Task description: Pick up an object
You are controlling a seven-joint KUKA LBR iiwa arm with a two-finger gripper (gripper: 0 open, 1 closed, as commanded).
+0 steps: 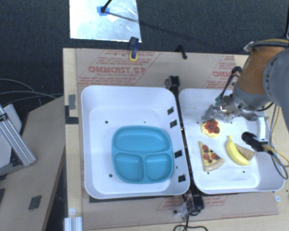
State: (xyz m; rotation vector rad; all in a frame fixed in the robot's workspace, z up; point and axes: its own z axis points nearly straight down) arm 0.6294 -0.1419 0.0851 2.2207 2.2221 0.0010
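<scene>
Nearest, a pizza slice (210, 156) and banana (236, 151) lie in the right bin (231, 184); a round pizza (211, 127) sits just beyond them. Above it hovers the pincer (216, 110); spread or pressed together, I cannot tell. Its grasp may slip, because the pizza is flat. Behind, cardboard (116, 69) reads "CHEMCAST GP".

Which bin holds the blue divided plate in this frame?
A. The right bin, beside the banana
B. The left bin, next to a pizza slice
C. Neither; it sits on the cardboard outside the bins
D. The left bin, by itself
D: the blue divided plate lies alone in the left bin, while the banana and pizza slice lie in the right bin.
</scene>
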